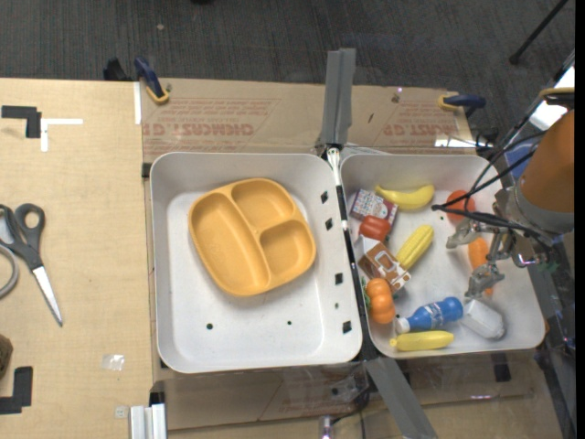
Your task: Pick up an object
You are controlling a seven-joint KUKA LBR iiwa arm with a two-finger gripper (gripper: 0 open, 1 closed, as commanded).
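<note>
Two shallow white bins sit side by side on the tabletop; nearest the camera, along the front wall of the right bin (526,337), lie a small yellow plastic banana-like piece (422,340), a blue-and-white plastic bottle (433,315) on its side, and a pale grey rounded lump (486,319); just beside them at the divider is a small orange toy fruit (380,304). A little farther back come a brown-and-white carton (383,266), a yellow plastic corn cob (413,244) lying aslant, a red block (374,227) and a pink-and-white printed packet (374,205); farthest in that bin is a yellow toy banana (406,196). The left bin (174,337) holds an orange three-compartment plastic plate (251,234); grey scissors (32,254) lie well apart on the left of the tabletop.

The tool (482,262) hangs low over the right side of the right bin, among orange pieces (479,251) I cannot identify; whether its fingers are apart or together I cannot tell, and nothing shows as held.

A likely target, in my judgement, is the corn cob: light, stiff, hollow plastic, probably slick and apt to roll; it lies free of its neighbours, so take it across the narrow middle, fingers square to its long axis.
</note>
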